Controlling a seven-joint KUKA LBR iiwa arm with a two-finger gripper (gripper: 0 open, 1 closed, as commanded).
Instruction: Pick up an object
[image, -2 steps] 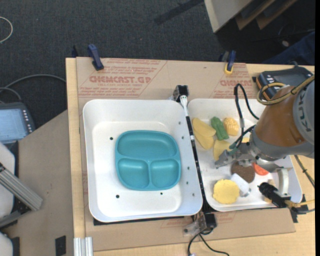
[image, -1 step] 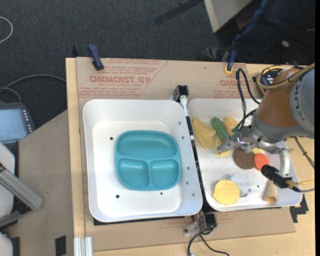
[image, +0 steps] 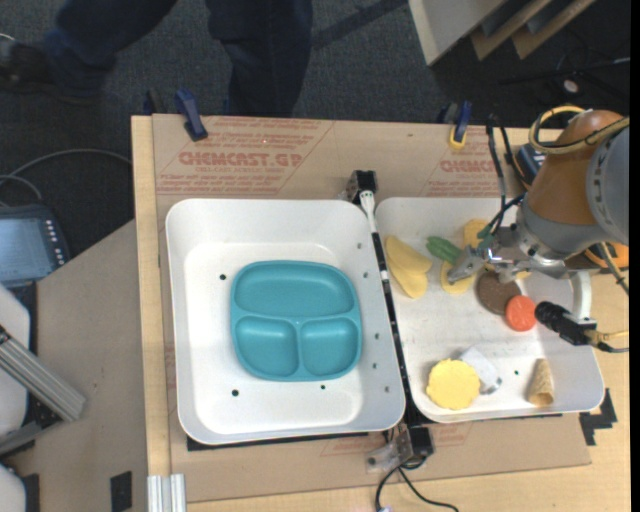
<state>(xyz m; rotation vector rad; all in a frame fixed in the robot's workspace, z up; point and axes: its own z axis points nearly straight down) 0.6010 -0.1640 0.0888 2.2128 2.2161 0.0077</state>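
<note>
1. A yellow banana-like piece (image: 407, 268) is lying in the right bin (image: 580, 392), long axis running up-down.
2. The gripper (image: 470, 266) is hovering just to its right, near a green piece (image: 441, 247).
3. Whether the gripper is clenched or released, I cannot tell.

**A:** ok so what's where on the table (image: 260, 160)?

**B:** two bins side by side. Left bin (image: 190, 330) has a divided tray (image: 296, 320) in its middle. Right bin (image: 420, 340) holds the small stuff: taco (image: 405, 266) by the left wall, tomato (image: 521, 313) right of it, round disc (image: 453, 384) and cone (image: 541, 381) along the near edge.
</note>
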